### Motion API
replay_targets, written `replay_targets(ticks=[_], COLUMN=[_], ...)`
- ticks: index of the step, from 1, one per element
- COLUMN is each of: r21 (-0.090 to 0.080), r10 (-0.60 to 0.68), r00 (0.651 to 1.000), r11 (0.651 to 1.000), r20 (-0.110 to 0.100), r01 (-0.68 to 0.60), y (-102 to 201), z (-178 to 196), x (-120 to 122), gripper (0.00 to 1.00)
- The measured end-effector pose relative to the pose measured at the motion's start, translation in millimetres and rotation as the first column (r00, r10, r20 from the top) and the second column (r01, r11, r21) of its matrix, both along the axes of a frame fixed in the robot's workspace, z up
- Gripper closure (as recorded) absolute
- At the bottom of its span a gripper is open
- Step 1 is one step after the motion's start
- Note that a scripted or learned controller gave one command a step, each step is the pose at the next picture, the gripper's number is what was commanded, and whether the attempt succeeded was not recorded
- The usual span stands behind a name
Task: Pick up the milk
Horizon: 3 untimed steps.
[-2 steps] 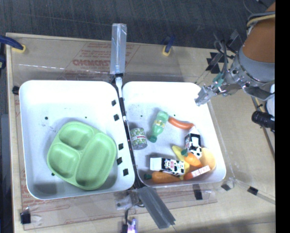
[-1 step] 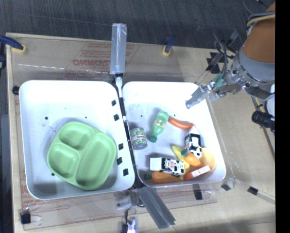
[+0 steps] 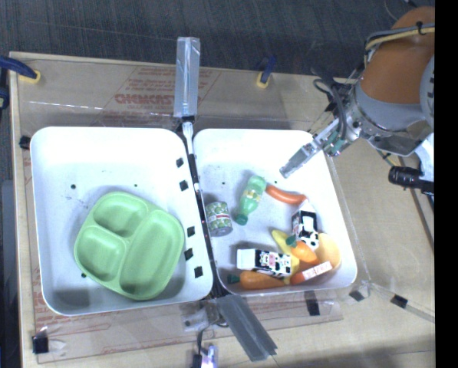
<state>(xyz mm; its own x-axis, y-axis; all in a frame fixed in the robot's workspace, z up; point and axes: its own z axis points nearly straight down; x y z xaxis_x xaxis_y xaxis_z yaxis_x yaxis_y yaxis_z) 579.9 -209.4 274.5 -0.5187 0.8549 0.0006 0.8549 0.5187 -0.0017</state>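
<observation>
A cow-patterned milk carton point(image 3: 265, 261) lies on its side near the front of the right bin point(image 3: 213, 159). A second black-and-white cow-patterned carton point(image 3: 307, 228) stands just to its right, among toy food. My gripper point(image 3: 291, 164) hangs over the back right part of that bin, pointing down and to the left. It is above and apart from both cartons, with nothing seen in it.
The right bin also holds a green bottle point(image 3: 249, 198), a small can point(image 3: 219, 218), an orange sausage point(image 3: 285, 195), a banana point(image 3: 288, 243) and a carrot point(image 3: 261, 280). A green divided plate point(image 3: 130, 244) lies in the left bin point(image 3: 52, 159). Clamps sit on the bench edges.
</observation>
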Motion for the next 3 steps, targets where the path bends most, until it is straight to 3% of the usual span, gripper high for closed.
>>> replay_targets(ticks=[1,2,3], r21=[0.0,0.0,0.0], r10=[-0.23,-0.247,-0.226], r00=[0.973,0.969,0.974], r11=[0.973,0.969,0.974], r20=[-0.002,0.002,0.002], r01=[0.23,0.247,0.226], y=[14.8,-0.9,-1.8], z=[-116.6,-39.6,-2.8], x=[-45.5,-53.2,-52.6], gripper=[0.0,0.0,0.0])
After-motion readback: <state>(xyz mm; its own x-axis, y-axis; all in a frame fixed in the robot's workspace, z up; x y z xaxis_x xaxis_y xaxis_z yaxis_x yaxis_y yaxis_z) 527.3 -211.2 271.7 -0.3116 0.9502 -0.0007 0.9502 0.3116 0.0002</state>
